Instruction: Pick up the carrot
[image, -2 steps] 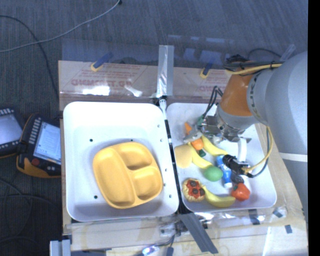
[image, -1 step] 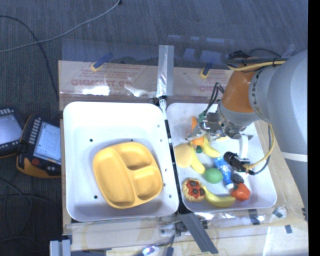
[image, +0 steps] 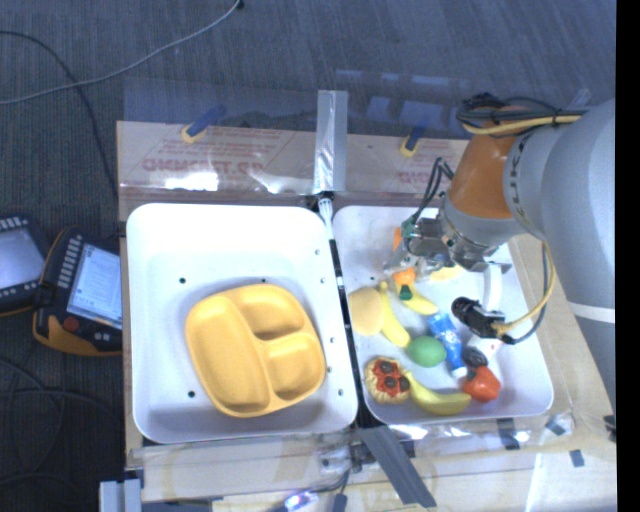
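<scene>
1. Find the carrot (image: 403, 277): a small orange piece at about ten o'clock in the right bin (image: 535, 400), just above the green-tipped toy.
2. The gripper (image: 425, 250) hangs just above it, but you cannot tell how it is set, so confirm that first.
3. Descend straight; the yellow banana (image: 392, 322) and blue bottle (image: 446, 340) crowd in at six o'clock.
4. Leave the yellow tray (image: 255, 345) alone.

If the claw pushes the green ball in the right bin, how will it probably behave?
The green ball looks round and smooth, so it would probably roll. The banana and blue bottle lie close beside it, so it likely stops soon. It seems a light toy.
</scene>
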